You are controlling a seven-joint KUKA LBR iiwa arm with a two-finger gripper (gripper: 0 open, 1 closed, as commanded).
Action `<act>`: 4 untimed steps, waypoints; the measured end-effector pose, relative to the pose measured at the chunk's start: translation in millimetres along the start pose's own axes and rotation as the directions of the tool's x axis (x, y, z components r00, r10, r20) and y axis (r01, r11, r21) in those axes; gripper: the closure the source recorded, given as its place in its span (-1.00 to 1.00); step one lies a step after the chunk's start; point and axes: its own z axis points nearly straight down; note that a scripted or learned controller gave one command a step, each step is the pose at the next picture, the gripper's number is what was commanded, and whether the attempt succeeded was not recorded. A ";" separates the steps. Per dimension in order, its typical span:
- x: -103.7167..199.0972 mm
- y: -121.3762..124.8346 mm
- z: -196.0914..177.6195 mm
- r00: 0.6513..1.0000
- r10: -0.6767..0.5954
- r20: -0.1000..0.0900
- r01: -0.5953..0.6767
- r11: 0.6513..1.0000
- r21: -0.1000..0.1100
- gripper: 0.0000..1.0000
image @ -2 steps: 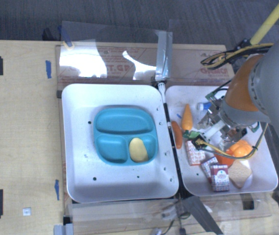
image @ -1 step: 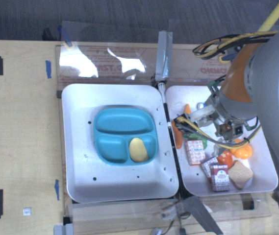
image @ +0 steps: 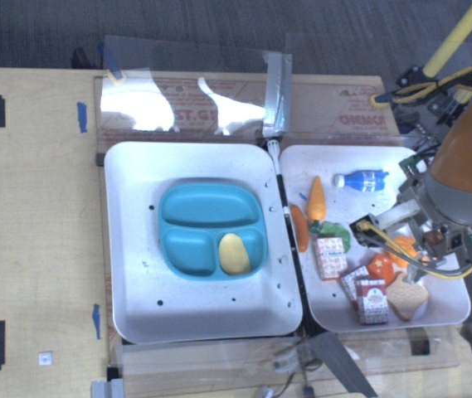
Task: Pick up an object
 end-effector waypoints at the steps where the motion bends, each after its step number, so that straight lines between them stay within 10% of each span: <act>1: 53.9 -86.4 8.5 0.998 -0.056 -0.002 0.056 0.998 0.001 -1.00; 2: -7.9 -29.9 8.0 0.997 0.076 0.001 -0.076 0.997 0.001 -1.00; 3: 64.5 -54.7 8.2 0.998 0.065 -0.002 -0.065 0.998 0.001 -1.00; 4: -6.5 0.0 91.9 1.000 0.001 -0.007 -0.001 1.000 -0.002 -1.00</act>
